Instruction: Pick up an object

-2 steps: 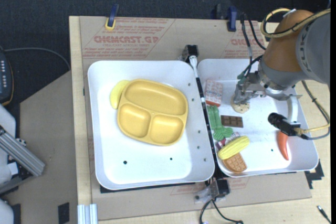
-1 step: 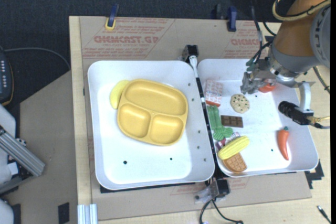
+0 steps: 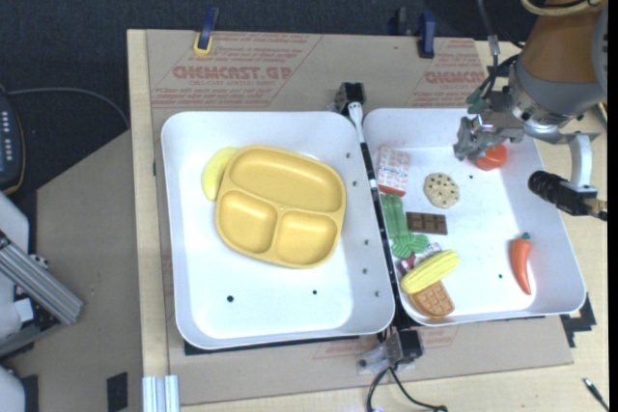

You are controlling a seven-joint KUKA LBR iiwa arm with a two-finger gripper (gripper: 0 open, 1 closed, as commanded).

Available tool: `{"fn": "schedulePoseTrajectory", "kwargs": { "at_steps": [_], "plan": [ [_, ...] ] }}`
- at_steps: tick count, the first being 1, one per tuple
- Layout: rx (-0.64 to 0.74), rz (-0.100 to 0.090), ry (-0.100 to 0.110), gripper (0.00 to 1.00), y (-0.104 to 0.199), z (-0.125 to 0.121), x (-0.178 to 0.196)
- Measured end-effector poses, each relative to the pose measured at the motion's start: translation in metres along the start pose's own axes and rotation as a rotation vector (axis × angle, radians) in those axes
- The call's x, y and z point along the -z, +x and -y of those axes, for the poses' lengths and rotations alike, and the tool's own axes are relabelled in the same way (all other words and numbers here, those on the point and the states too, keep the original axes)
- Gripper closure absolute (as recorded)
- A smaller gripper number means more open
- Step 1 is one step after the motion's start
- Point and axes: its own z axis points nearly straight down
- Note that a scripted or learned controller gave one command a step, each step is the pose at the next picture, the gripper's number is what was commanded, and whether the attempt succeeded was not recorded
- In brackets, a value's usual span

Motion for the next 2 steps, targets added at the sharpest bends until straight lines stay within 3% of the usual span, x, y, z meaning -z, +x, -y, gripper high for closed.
{"fn": "schedulePoseTrajectory", "kwargs": {
  "at_steps": [1, 2],
  "plan": [
    [0.0, 0.0, 0.002, 1.0, 0.0, -0.001, 0.019],
    [0.003, -0.004, 0.01, 1.0, 0.05, 0.027, 0.025]
  ]
}}
